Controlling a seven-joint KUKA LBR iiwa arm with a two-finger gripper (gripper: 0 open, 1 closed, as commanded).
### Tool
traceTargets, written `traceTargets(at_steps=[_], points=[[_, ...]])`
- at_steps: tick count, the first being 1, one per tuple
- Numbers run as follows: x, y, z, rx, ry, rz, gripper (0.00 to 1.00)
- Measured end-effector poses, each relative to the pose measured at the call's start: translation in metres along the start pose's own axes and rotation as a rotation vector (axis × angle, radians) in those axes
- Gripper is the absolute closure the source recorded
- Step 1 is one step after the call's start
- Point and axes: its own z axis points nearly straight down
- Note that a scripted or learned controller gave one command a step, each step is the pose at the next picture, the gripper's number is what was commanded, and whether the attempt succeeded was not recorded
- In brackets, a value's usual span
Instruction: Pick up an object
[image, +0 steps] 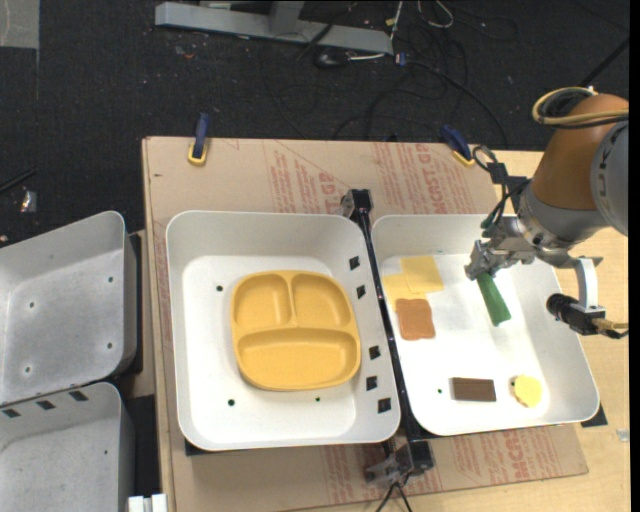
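We are gripping the green stick (494, 298) at its top end with the gripper (484, 268) over the right bin (570, 400), so lifting it clear probably comes next.

Tray (296, 330) in left bin (190, 300); 5 items in right bin (575, 385).
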Motion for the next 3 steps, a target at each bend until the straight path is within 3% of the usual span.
traceTargets(at_steps=[1, 2, 3], points=[[0.0, 0.002, -0.053, 0.0, 0.0, 0.0, 1.0], [0.059, 0.015, -0.056, 0.003, 0.002, -0.005, 1.0], [0.121, 0.013, -0.065, 0.005, 0.003, -0.006, 1.0]])
